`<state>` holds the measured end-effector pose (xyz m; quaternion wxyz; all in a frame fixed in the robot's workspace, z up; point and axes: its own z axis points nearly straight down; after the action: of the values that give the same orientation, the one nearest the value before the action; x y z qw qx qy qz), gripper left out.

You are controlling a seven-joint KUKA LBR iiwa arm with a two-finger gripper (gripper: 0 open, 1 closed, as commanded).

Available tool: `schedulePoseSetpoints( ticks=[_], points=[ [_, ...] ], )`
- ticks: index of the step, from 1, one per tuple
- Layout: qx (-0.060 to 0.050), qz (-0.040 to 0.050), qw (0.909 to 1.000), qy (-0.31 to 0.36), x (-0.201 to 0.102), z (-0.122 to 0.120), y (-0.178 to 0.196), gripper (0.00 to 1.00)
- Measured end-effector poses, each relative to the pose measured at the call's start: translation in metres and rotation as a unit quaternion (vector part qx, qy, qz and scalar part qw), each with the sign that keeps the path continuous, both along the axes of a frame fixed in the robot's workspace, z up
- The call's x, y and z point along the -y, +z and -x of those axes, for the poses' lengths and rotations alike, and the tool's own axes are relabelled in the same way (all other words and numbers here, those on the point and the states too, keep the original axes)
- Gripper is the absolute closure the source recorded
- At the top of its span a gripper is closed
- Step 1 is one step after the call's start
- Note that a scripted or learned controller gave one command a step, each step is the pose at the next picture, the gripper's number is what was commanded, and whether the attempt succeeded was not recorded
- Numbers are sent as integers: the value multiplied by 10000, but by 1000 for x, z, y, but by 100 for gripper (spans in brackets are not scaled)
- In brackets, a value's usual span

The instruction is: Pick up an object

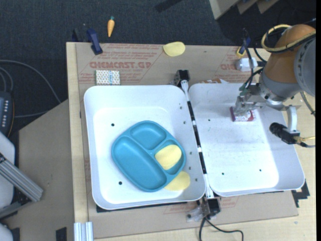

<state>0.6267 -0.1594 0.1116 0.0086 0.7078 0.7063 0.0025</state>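
A small pink and white object (243,115) lies on the floor of the right bin (241,159), near its far side. My gripper (243,107) hangs straight over it, the fingertips at or just above its top. The grey arm with its orange band (293,39) comes in from the upper right. In the left bin (105,114) rests a blue divided plate (143,157) with a yellow piece (168,156) in one compartment. A second yellow piece (178,182) lies just off the plate's near rim.
A black divider rail (193,129) runs between the two bins. On the board behind them lie a yellow disc (174,48), a patterned card (108,77) and a blue clip (94,40). A small orange carrot (111,27) sits on the floor.
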Motion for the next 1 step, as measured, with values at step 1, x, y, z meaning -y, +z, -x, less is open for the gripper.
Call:
schedulePoseSetpoints(
  ticks=[1],
  points=[
    [-88,-45,10000,5,20,61,-4,100]
  ],
)
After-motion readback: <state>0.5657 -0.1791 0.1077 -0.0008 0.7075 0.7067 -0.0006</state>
